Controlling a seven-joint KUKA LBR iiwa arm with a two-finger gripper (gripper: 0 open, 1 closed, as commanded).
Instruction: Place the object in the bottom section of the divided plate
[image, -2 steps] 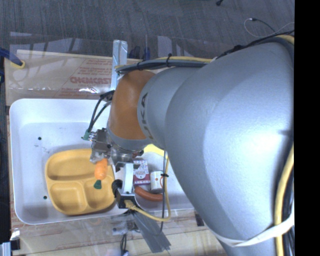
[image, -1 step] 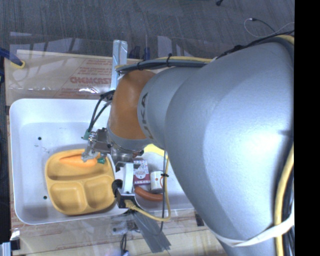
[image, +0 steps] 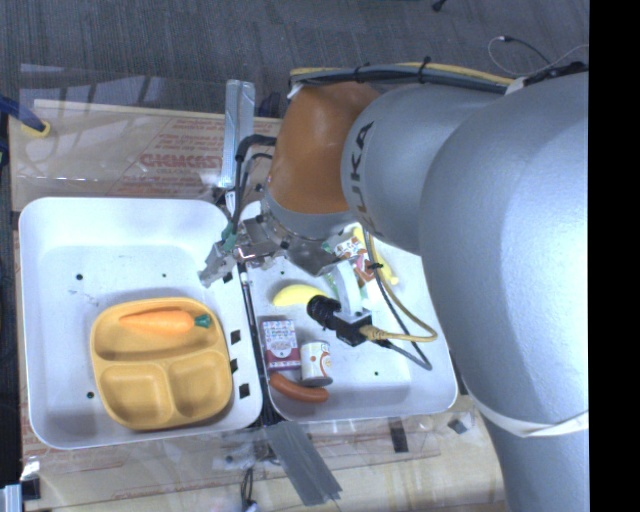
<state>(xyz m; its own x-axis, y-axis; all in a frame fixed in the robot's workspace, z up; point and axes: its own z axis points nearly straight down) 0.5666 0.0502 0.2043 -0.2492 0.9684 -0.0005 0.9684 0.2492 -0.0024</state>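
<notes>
Gripper (image: 222, 262) hovers over the bins' shared rim, fingers' state unclear; carrot (image: 160, 322) sits in plate (image: 130, 395) top section — rim collision possible.

The bulky grey arm with its orange band (image: 400, 190) covers the upper and right parts of the right-hand shallow white bin (image: 400, 395), hiding its far wall and whatever lies under it. The tool (image: 222, 262) is small and blurred at the bins' shared rim, so the state of its tips cannot be read. The curved yellow banana-like piece (image: 291, 295) is partly covered by black wrist hardware. Print on the small dark red packet (image: 277, 340) is too fine to read.
</notes>
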